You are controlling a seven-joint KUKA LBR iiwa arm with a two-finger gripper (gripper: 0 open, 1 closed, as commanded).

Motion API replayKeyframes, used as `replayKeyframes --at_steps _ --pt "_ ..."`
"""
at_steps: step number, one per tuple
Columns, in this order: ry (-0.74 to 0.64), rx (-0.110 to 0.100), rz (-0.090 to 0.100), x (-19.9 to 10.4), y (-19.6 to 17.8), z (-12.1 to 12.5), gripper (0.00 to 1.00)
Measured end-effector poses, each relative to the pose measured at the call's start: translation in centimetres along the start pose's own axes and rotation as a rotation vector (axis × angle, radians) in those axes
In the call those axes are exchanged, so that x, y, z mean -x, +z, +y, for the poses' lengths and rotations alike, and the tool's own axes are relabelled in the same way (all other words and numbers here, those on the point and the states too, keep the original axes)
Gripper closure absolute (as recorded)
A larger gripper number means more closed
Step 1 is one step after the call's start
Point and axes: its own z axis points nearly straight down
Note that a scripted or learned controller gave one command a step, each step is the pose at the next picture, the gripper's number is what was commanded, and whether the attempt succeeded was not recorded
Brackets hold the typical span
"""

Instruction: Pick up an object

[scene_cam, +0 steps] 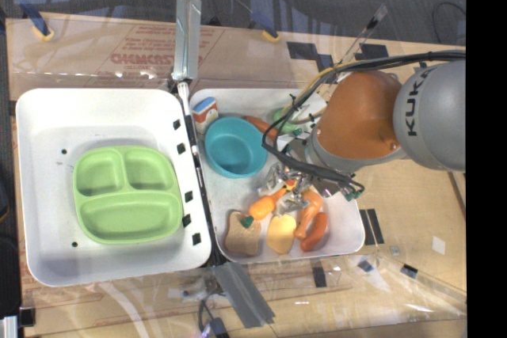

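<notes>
1. Nearest the camera, at the front of the right white bin [348, 237], sits a row of toy food: a brown bread-shaped piece [242, 235], a pale yellow lump [280, 233], and a red-orange sausage-shaped toy [314, 227] leaning to one side.

2. Just behind that row is a small orange toy fruit [262, 207] and a long orange carrot-shaped toy [310, 206]. The carrot lies on a slant, its long side running from the front left up to the back right.

3. The hand [291, 187] is low in the bin, right over this pile. It seems to touch down at the back end of the carrot toy and beside the orange fruit — so the things to pick lie just in front of it, toward the camera. I cannot tell how the hand is set; wires and the wrist hide it. Nothing can be seen held in it.

4. Behind the hand on the left sits a round teal plastic bowl [234, 146], and behind that a small white cup with a red and blue label [204, 108].

5. In the left white bin [40, 170] lies a light green plastic tray with three parts [127, 194], well apart from the hand.

6. Under both bins is the tan bench [412, 249].
</notes>
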Motion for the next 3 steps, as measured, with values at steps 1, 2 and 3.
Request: replayKeyframes --at_steps 1,2,3 --pt "0.192 -0.001 0.0 -0.4 -7.1 -0.3 1.0" --pt "0.041 0.001 0.002 -4.1 0.5 -1.6 1.0" --pt "0.397 -0.001 0.001 -4.0 -6.0 -2.3 1.0"
